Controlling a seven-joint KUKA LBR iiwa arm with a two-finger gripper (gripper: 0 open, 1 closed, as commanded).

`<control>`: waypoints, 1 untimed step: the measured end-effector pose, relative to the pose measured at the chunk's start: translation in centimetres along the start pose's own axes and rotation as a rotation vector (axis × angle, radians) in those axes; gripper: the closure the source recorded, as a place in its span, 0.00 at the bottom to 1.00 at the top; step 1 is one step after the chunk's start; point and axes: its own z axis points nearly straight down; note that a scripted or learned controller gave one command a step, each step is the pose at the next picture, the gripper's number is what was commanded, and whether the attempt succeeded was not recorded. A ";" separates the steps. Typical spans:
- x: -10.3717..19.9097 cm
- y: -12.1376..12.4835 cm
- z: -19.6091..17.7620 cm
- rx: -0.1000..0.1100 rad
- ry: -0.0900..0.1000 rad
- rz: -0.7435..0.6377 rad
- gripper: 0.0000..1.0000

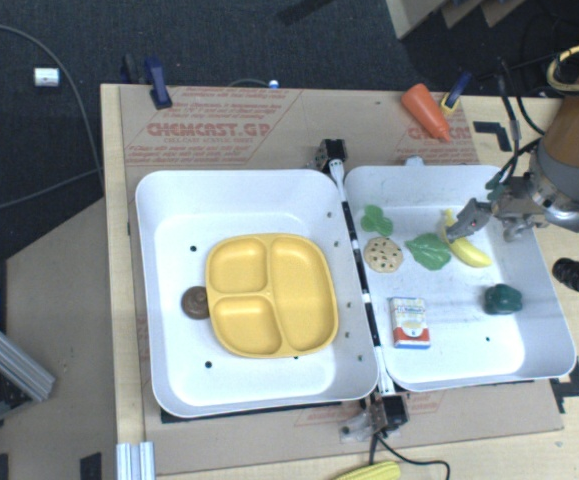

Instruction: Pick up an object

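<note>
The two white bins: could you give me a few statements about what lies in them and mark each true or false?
1. The yellow divided tray lies in the left bin. True.
2. The cookie lies on the tray. False: it is in the right bin.
3. The gripper is over the right bin. True.
4. The small red and white carton is in the left bin. False: right bin.

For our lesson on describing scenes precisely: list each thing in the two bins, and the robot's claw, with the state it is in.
Yellow divided plate: flat in left bin.
Brown disc: beside the plate's left edge.
Cookie: flat in right bin.
Green leaf pieces: lying loose.
Yellow banana: lying under the claw.
Small carton: lying flat.
Dark green lump: resting alone.
Claw: low over the banana.
</note>
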 end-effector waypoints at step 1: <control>-0.7 2.3 10.1 -0.001 -0.001 0.000 0.00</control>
